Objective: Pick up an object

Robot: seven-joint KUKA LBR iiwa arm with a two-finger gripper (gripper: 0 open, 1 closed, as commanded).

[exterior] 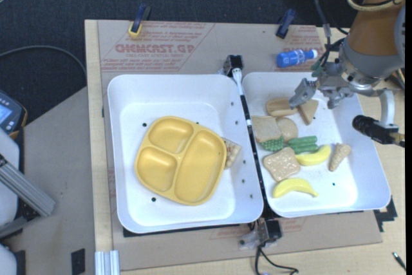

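Nothing's picked yet as far as you can judge from this, so basically the whole task is still ahead of you.

Using the right bin point(380, 193) as the landmark: at its near edge there's a banana point(294, 188), and just behind that a cracker point(281, 165), a second banana point(313, 156) and a green bean pod point(297, 143). A cone-looking piece point(338, 156) lies toward its right side. Further back are bread slices point(266, 129), and toward the far end a tan wedge point(307, 110) next to another flat tan piece point(279, 107).

The gripper point(317, 94) hangs over that far end, pretty much above the wedge, arm coming in from the right and leaning down. Its prongs look spread apart with nothing pinched between them. I can't tell whether they touch the wedge.

Left of that bin, the other bin just has a yellow tray point(180, 160).
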